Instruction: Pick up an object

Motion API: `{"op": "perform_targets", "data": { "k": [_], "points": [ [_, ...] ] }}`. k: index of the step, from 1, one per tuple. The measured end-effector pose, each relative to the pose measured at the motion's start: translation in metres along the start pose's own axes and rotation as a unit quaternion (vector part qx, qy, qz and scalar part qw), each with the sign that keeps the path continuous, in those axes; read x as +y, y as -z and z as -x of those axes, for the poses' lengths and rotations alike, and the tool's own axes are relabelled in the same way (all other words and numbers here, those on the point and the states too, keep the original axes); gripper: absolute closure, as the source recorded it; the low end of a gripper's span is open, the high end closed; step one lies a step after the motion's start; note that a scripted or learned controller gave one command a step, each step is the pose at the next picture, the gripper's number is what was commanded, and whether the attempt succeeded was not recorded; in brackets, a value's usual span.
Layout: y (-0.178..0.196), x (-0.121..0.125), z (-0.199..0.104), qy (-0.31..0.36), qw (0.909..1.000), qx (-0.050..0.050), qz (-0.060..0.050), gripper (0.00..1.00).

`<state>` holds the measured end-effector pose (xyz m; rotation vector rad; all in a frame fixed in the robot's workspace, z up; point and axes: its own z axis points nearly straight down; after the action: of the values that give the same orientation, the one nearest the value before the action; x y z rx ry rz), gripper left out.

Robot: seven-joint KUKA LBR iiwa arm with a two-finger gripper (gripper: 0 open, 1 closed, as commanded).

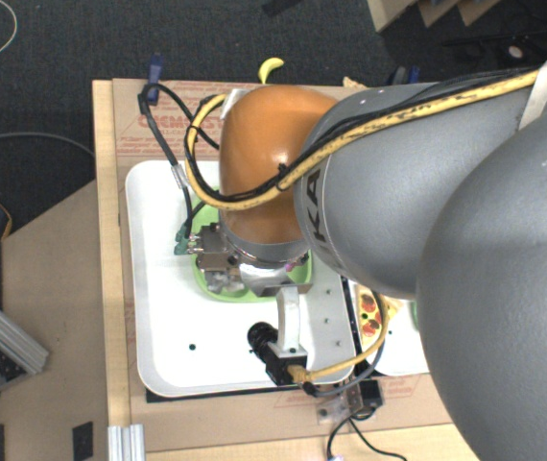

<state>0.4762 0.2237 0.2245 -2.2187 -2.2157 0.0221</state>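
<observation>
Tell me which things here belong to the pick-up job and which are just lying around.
Job:
- gripper, down in the left bin
- light green object under it
- left white bin

Lying about:
- yellow item beyond the bin
- grey metal rail at bench's left

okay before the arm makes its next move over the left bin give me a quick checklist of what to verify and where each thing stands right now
1. Arm over the left bin: ok, its orange band and wrist hang above the bin's middle.
2. Target under the wrist: ok, a light green object shows at the wrist's edge, mostly covered.
3. Object between the fingers: cannot tell, the wrist hides the gripper.
4. Cables clear: not ok, the yellow and black cables loop close around the band.
5. Right bin contents: cannot tell, the arm covers nearly all of it.
</observation>
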Motion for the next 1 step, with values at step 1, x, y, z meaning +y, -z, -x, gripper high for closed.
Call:
{"op": "perform_targets", "data": {
  "k": [1],
  "points": [
    [0.0224,0.0032,0.0882,-0.004,1.0,0.002,0.006,1.0]
  ]
}}
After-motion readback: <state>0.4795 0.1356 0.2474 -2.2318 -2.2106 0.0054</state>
